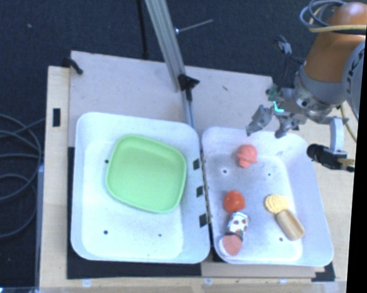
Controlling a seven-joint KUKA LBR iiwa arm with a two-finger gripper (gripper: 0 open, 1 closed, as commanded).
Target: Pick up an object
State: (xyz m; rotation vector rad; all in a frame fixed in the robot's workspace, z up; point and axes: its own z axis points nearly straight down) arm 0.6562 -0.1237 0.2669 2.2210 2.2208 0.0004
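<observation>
In the right bin [312, 203] lie several small things, any of which could be picked up. A pink lump [246, 155] sits near the bin's far end, closest to the arm. Toward the middle, close to the wall shared with the other bin, rests a red ball [233, 200]. Just in front of it is a small white and dark figure [238, 224], and touching that, at the near edge of the bin, is a pink round piece [231, 244]. To the right of these, well apart from the red ball, a yellow ridged piece [276, 203] touches a tan cylinder [289, 224] that lies at a slant toward the near right corner. The pincer [271, 124] hangs over the far rim of the right bin, above and a little to the right of the pink lump, with its two fingers [259, 122] spread apart and nothing between them. Above it the wrist rises to the orange band [336, 36] of the arm. The left bin [88, 186] holds a green square plate [146, 173], lying flat toward its far half. Both bins rest side by side on the pale surface [125, 78], and a grey metal bar [166, 34] slants down from the top to a black clamp near where the bins meet.
</observation>
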